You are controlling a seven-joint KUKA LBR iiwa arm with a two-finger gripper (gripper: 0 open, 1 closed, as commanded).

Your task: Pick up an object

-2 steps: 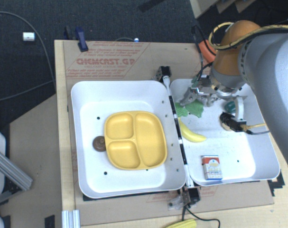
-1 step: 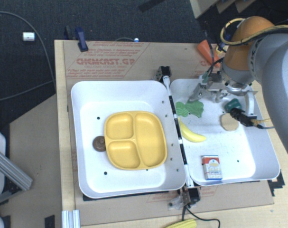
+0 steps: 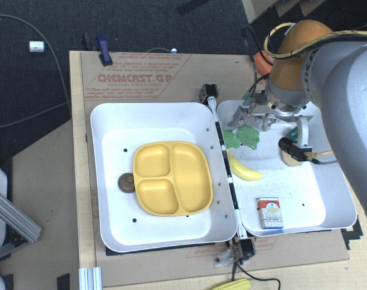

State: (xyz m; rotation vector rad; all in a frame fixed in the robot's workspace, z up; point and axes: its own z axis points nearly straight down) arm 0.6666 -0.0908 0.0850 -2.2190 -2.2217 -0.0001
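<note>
My gripper (image 3: 253, 118) hangs low over the far left part of the right bin (image 3: 328, 207). Just under and in front of it lies a green crumpled object (image 3: 242, 139), touching or nearly touching the gripper's tip. A yellow banana (image 3: 245, 170) lies in front of the green object, close to the bin's left wall. A small red and white box (image 3: 269, 213) rests near the front edge of the right bin. Nothing is seen lifted off the bin floor.
The left bin (image 3: 107, 222) holds a yellow divided plate (image 3: 171, 177) with a small brown round thing (image 3: 126, 182) at its left side. The grey arm with its orange band (image 3: 298, 47) covers the far right corner of the right bin.
</note>
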